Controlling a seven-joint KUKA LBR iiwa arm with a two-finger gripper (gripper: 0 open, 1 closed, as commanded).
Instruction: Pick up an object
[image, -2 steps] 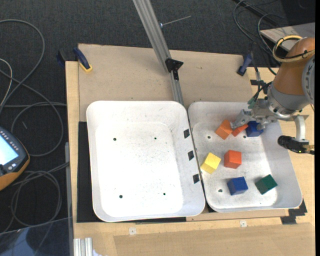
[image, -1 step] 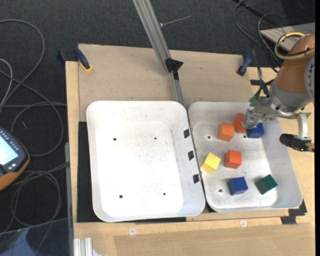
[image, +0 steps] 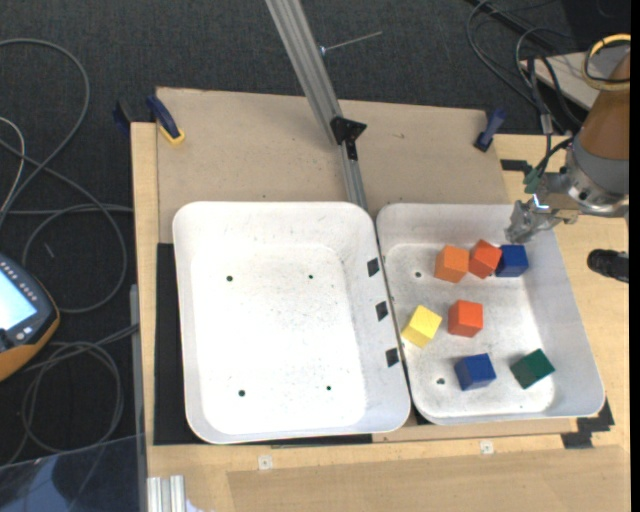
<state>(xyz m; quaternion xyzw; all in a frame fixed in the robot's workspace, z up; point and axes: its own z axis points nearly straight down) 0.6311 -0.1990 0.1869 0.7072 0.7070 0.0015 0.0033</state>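
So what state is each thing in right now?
Gripper: above right bin's far edge, by the blue cube.
Three far cubes: bunched, touching.
Yellow cube: apart, tilted.
Green cube: apart, near corner.
Right bin: holds seven cubes.

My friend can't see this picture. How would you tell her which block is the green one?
Look at the right-hand white bin, the one holding the coloured blocks. Go to its near right corner: the green block sits there, just right of a blue block. It is the only green one, dark and turned a little askew.
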